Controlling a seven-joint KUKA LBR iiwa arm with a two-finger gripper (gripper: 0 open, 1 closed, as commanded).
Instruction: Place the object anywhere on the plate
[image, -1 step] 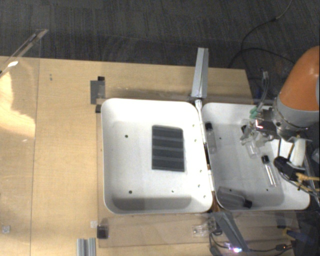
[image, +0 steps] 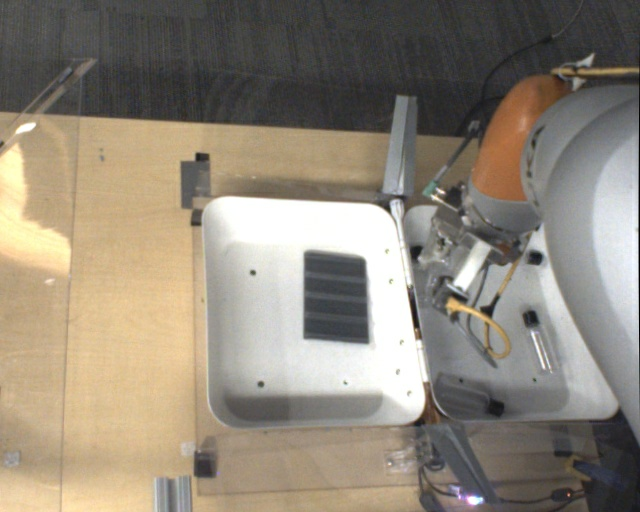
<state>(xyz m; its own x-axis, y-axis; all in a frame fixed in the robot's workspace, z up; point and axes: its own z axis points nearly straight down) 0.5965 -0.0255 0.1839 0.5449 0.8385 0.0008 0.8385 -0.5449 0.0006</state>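
Reaching in: the grey arm (image: 560, 130) comes from the right, its orange band over the far edge of the right bin (image: 585, 400).
Gripper (image: 441, 266): low over the far-left part of the right bin, close to the wall shared with the left bin (image: 250, 360).
Grip: the wrist hardware crowds the view, so I cannot tell whether it is apart or closed.
Plate (image: 336, 296): a dark grey ribbed rectangle, flat in the middle of the left bin, its top bare.
Objects: two loose things lie in the right bin, both apart from the gripper.
Dark grey piece (image: 465, 397): at the near-left corner of the right bin, against the rim, possibly a flat lid or pad.
Slim pale tube (image: 540, 350): black-capped, lying right of the gripper, near the bin's middle.
Bench (image: 110, 350): pale wood around both bins.
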